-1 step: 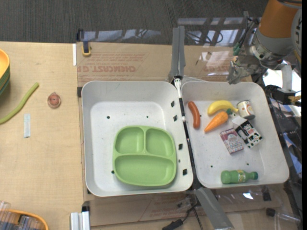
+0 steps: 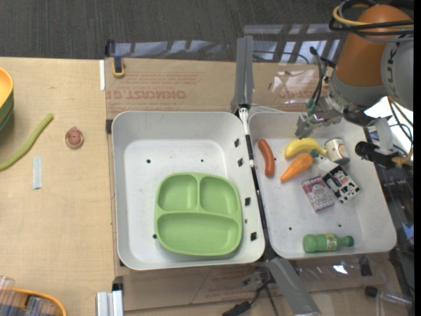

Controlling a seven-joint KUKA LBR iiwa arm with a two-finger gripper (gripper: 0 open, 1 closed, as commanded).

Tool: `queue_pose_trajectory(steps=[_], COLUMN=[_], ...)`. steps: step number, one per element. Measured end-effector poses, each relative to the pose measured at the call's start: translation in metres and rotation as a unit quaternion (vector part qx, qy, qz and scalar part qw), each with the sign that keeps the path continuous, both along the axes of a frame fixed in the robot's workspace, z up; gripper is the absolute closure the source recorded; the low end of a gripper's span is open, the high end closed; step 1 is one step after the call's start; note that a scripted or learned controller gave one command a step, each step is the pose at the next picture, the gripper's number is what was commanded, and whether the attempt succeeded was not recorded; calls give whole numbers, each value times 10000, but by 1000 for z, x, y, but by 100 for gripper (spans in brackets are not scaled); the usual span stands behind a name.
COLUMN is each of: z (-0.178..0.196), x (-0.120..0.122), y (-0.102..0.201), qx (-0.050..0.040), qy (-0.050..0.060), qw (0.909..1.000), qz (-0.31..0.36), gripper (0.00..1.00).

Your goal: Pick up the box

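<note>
A small pink box (image 2: 318,193) lies flat in the middle of the right bin (image 2: 378,232). A black-and-white patterned carton (image 2: 343,183) lies against its right side. My gripper (image 2: 313,122) hangs over the back of the right bin, just above the yellow banana (image 2: 300,147). It is well behind the pink box and apart from it. The grey arm with its orange band (image 2: 368,45) comes in from the upper right.
The right bin also holds a red sausage (image 2: 266,157), an orange carrot (image 2: 297,166), a small can (image 2: 335,149) and a green bottle (image 2: 327,243) near the front. The left bin (image 2: 131,176) holds a green divided plate (image 2: 198,214).
</note>
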State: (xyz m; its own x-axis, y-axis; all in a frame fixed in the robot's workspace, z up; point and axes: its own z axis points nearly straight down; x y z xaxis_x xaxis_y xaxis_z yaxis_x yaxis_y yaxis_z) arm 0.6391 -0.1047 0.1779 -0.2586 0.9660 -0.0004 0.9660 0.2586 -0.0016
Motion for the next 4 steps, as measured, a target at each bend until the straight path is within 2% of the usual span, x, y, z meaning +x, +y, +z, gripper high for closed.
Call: queue_pose_trajectory(steps=[1,2,3,4], z=[-52,-83,-87,-69], x=[-79,-145,-123,-88], y=[-20,-36,-70,-71], qx=[4,4,4,0], qy=[9,-44,0,-3], qw=[9986,9966,9948,9885], qz=[-522,-829,-1021,-1515], gripper=[0,0,0,0])
